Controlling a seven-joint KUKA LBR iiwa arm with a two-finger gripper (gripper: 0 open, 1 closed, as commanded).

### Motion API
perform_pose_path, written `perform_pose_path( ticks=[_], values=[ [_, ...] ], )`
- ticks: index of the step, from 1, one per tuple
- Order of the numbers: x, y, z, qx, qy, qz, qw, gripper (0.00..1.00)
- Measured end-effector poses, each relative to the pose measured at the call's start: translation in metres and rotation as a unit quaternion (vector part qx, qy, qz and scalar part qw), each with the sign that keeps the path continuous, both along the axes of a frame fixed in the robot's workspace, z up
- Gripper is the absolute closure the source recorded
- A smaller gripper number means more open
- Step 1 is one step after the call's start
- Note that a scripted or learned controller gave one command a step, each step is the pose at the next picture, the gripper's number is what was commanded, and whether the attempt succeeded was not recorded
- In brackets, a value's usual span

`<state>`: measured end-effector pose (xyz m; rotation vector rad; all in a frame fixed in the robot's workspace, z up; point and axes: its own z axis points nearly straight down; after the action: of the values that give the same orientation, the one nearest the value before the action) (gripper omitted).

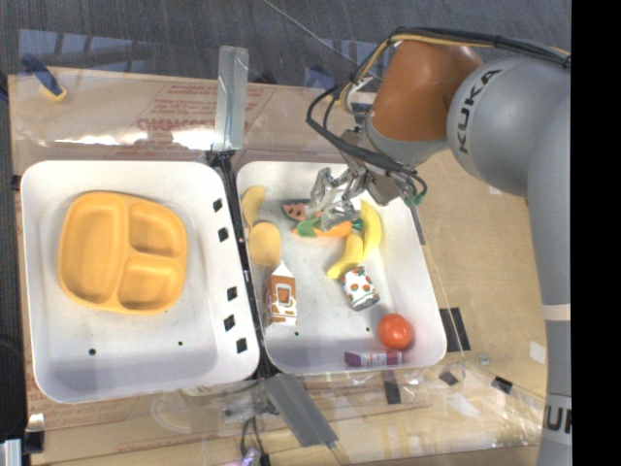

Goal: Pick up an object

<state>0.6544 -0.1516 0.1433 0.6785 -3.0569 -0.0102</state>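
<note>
My gripper (330, 198) hangs over the upper middle of the right bin (419, 289), just above a watermelon slice (295, 209) and a small orange and green carrot piece (324, 228). A yellow banana (357, 243) lies right beside it, to the lower right. Nothing shows between the metal fingers. Further down the bin lie a small printed can (360, 287), a red tomato (395, 332), a brown and white carton (280, 296), a purple tube (373, 358) and two pale yellow pieces (262, 241) by the left wall.
The left bin (39, 357) holds a yellow divided plate (121, 250). A ridge with black clips (233, 260) separates the two bins. The arm's orange band (417, 85) and cables loom over the right bin's top edge.
</note>
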Motion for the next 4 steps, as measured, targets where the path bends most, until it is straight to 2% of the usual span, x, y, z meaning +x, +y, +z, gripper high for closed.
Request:
perform_pose_path(
  ticks=[1,2,3,4],
  values=[
    [0.005,-0.03,0.12,-0.0044,-0.012,0.063,0.9979,1.0],
    [-0.045,0.015,0.005,0.0,-0.002,0.026,0.9997,1.0],
    [-0.003,0.012,0.079,-0.002,-0.009,0.126,0.992,1.0],
    [0.004,0.045,0.126,-0.0026,-0.009,-0.085,0.9963,1.0]
  ],
)
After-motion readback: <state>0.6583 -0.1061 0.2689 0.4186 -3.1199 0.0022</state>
